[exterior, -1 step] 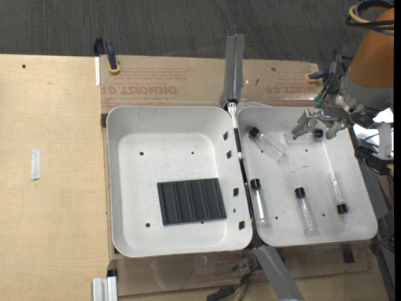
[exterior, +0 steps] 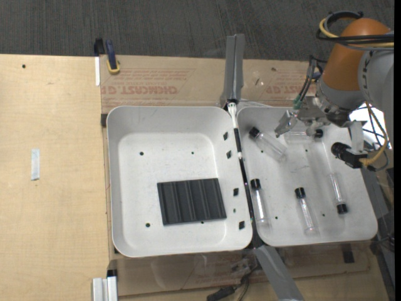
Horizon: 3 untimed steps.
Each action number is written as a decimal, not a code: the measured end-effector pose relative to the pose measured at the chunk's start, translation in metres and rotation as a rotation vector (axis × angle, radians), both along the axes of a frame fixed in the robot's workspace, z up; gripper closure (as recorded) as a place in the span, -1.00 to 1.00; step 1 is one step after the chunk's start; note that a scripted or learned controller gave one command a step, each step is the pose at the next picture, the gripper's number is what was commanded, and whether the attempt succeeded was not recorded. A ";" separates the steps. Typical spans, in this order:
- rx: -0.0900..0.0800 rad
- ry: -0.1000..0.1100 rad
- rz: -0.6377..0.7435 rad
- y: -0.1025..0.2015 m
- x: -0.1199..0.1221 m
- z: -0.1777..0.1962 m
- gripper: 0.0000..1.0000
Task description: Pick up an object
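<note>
Nearest the camera, along the front of the right bin [exterior: 351, 231], lie three clear tubes with black caps. One tube [exterior: 258, 202] runs alongside the bin's left wall, cap toward the far side. A second tube [exterior: 304, 211] lies near the middle of the front half, cap also at its far end. A third tube [exterior: 337, 194] lies closer to the right edge, cap toward the front. All three are apart from one another.

In the left bin [exterior: 125, 168] a dark ribbed rectangular block [exterior: 191, 200] lies flat, toward the front and slightly right of centre.

Farther back in the right bin, a fourth tube [exterior: 266, 143] lies at a slant near the far left corner, its black cap toward that corner.

The gripper [exterior: 299, 123] hangs over the far edge of the right bin, just right of the slanted tube and apart from it. How far its fingers are parted cannot be made out, and nothing is seen between them. Cables trail beside the wrist on the bin's right edge.

A blue-handled clamp [exterior: 108, 56] sits on the cardboard's far left corner.
</note>
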State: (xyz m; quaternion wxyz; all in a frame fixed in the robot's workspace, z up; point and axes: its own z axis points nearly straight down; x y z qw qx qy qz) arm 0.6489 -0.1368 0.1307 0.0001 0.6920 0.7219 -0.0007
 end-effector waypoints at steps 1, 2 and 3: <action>-0.001 -0.001 -0.027 -0.052 0.010 -0.038 -1.00; 0.005 0.000 -0.020 -0.074 -0.034 -0.038 -1.00; 0.001 0.001 -0.023 -0.077 -0.035 -0.030 1.00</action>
